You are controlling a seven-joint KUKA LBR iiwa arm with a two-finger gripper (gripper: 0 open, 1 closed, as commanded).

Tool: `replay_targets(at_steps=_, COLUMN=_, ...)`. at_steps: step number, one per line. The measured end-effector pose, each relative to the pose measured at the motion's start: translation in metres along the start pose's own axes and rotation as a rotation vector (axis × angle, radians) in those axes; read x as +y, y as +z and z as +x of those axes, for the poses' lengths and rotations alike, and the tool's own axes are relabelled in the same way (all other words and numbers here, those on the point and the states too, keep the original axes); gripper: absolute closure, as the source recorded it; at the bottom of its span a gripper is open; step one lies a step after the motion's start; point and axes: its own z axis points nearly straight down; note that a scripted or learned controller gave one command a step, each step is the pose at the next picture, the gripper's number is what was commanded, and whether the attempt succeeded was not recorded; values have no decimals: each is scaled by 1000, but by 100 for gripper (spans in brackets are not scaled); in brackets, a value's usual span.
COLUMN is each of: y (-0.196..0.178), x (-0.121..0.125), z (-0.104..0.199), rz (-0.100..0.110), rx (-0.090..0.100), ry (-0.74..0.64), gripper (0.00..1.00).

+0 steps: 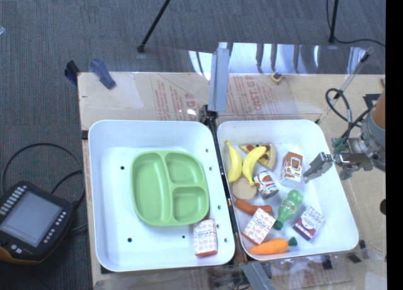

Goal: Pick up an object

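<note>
Landmark: the green plate (170, 188), a three-compartment tray lying flat in the left bin (101, 156); all places below are given from it
Carton by the plate: a small red-and-white carton (205, 237) is seen just beside the plate's lower right corner, lying flat; it is judged light and stiff, best taken across its narrow sides
Right bin: the right bin (327, 150) is set well to the right of the plate and bears the cluster of toy food
Bananas: two yellow bananas (244, 161) are seen right of the plate, near the bin's left wall; judged smooth and curved, likely to slip unless pinched across the middle
Carrots: one carrot (252, 207) lies right of the plate's lower edge, another carrot (272, 246) further down and right; judged hard, tapered, prone to roll
Green bottle: a green bottle (287, 208) lies tilted further right; round and slick, a poor hold is expected
Task's thing: the brown-and-white carton (291, 165), far right of the plate and nearest the claw; judged light, stiff, flat-faced, best gripped across its two broad faces
Gripper: the gripper (318, 165) is seen just right of that carton, low over the right bin; nothing is seen between its fingers, and whether they are spread or closed cannot be told
Risk: neighbours are packed close, so a nudge is judged likely
</note>
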Motion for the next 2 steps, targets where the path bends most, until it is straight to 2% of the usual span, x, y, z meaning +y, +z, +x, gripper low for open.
replay_targets(at_steps=1, y=191, x=65, z=-29, rz=-3, rx=0, ry=-169, gripper=0)
replay_targets(at_steps=2, y=190, x=134, z=-56, rz=-6, rx=4, ry=-71, gripper=0)
